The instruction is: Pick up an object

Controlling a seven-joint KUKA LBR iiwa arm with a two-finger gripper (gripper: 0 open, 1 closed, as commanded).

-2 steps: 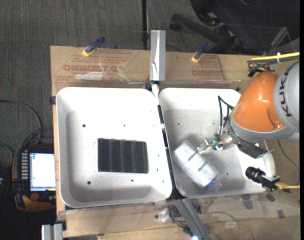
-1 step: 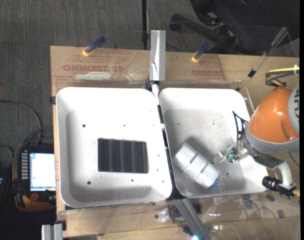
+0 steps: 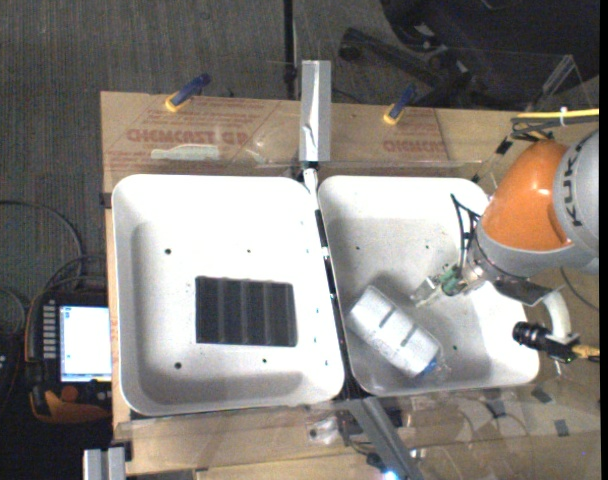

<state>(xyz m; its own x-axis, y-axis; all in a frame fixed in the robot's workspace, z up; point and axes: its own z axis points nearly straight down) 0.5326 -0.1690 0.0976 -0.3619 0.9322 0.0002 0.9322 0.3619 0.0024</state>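
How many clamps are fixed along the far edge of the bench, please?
2: one clamp sits beyond the left bin, the other clamp beyond the right bin. The arm may hide more.

Two white bins side by side on tabletop (image 3: 124, 128); left bin (image 3: 144, 238) holding a dark ribbed tray (image 3: 246, 311) at centre; right bin (image 3: 384, 208) holding a clear plastic bottle (image 3: 392, 331) near front edge; pincer (image 3: 439, 286) just beside bottle, toward right edge.

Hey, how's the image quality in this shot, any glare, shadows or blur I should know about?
Camera view: lighting is even and fairly bright; the left bin and right bin look near washed-out white, with soft shadows along their walls. The dark grille reads crisp. The white bottle blends into the bin. The tool is small and slightly soft, under the arm.
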